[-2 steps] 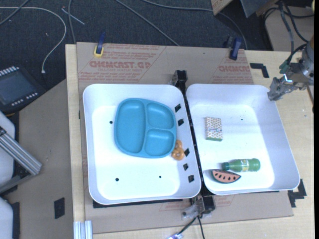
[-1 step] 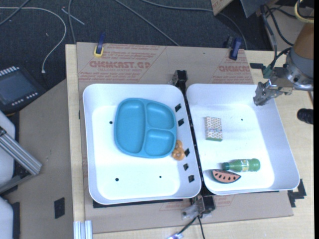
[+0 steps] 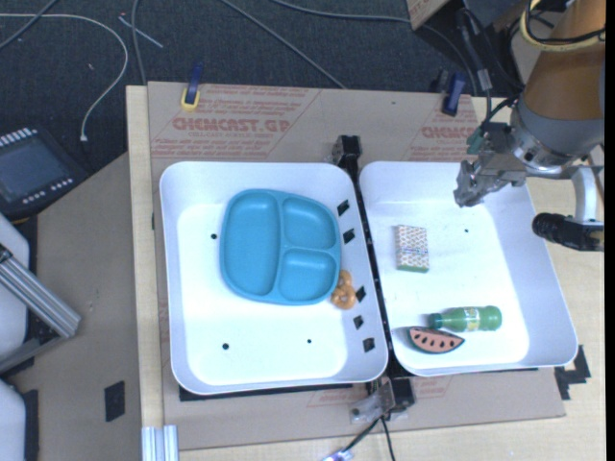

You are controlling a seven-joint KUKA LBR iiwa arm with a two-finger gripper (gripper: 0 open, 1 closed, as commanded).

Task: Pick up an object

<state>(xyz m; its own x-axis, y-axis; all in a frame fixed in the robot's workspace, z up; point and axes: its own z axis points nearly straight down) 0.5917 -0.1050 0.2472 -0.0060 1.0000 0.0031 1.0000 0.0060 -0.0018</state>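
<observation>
Objects sit loose in the right bin [image 3: 553, 286], apparently scattered as pick targets: patterned block [image 3: 412, 248] mid-bin, green bottle [image 3: 468, 319] and watermelon slice [image 3: 434, 340] touching near the front edge. Left bin [image 3: 183, 257] holds a blue divided plate [image 3: 280, 246] with a small orange piece [image 3: 343, 292] beside it. Gripper [image 3: 471, 188] hangs over the right bin's far end, well apart from the block, nothing between its fingers; whether they are spread or closed, cannot tell.

A single fixed camera is mounted above the bench [image 3: 288, 113] and looks down at a slant — both white bins lie in frame, the left bin [image 3: 183, 286] and the right bin [image 3: 538, 296] side by side. It stands far enough back to include floor beyond the bench. The arm [image 3: 562, 84] enters from the right.
</observation>
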